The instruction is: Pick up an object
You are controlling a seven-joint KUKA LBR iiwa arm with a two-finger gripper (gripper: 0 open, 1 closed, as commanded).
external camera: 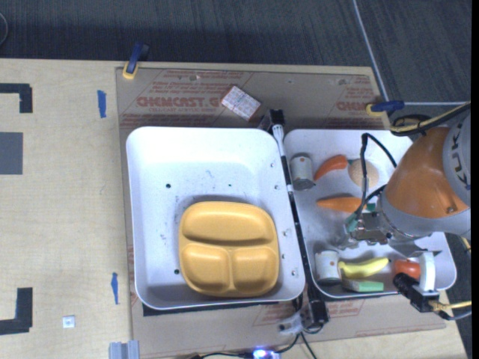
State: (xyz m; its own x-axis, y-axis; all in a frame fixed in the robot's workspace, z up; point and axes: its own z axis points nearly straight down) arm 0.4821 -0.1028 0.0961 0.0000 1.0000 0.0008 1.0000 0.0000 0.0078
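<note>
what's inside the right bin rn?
In the right bin: a grey cylinder, two orange carrot-like pieces, a round pale item, a yellow banana, a pink piece, a white cup. The arm covers the bin's right part, contents there unseen.

Two bins sit side by side on a board (187, 99) on the bench (60, 200). The left bin (150, 170) holds a divided tray (228, 247), toward its near edge. The right bin (329, 144) holds a can (301, 170) at its far left, carrots (331, 166) (338, 203) right of it, another can (327, 264) near left, and a banana (364, 266) just right of that. The arm (426, 185) reaches over the right bin's right side. A card (240, 102) lies on the board behind the left bin.
</note>
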